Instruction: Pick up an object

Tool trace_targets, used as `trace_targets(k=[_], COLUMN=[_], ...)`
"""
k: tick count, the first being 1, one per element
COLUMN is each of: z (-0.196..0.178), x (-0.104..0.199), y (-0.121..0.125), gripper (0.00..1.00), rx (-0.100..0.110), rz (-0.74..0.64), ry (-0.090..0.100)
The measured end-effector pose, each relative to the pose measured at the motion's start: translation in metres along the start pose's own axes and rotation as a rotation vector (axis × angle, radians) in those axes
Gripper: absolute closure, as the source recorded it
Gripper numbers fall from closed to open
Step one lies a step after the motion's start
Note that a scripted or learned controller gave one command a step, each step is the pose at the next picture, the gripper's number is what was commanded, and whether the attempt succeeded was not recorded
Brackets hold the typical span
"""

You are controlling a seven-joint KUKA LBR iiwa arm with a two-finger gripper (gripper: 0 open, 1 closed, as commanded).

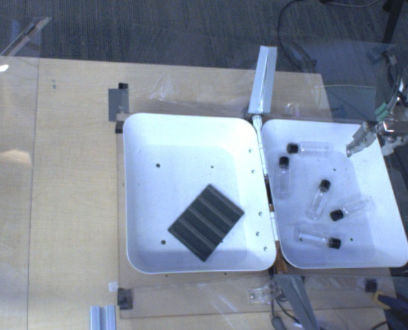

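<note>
While the end effector [360,143] hangs over the far right corner of the right bin [389,253], it holds nothing, and I cannot tell how wide it is set because it looks small and blurry there. Just to its left, at the far side of that bin, lies a clear vial [307,148] with a black cap. More vials lie near it: one [284,174] by the left wall, one [319,198] in the middle, one [347,210] to the right of that, and one [319,239] at the near side. They are apart from each other, so any of them could be the thing to pick up. The far vial looks like the closest pick. To do this well, I think the end effector should come straight down over the middle of one vial, turned so it closes across the thin side. The vials look round and smooth, so they may roll or slip away. The left bin [142,184] holds a dark ribbed block [206,222], lying flat and tilted. Both bins sit side by side on the desk [60,205].
</note>
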State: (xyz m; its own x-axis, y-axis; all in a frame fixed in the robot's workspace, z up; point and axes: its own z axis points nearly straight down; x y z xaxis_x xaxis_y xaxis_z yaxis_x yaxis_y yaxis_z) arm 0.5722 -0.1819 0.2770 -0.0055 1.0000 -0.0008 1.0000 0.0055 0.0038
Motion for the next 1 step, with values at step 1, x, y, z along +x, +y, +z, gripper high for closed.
trace_targets(k=[1], z=[0.0], x=[0.0], y=[0.0], gripper=[0.0], rx=[0.0], rz=[0.0], ry=[0.0])
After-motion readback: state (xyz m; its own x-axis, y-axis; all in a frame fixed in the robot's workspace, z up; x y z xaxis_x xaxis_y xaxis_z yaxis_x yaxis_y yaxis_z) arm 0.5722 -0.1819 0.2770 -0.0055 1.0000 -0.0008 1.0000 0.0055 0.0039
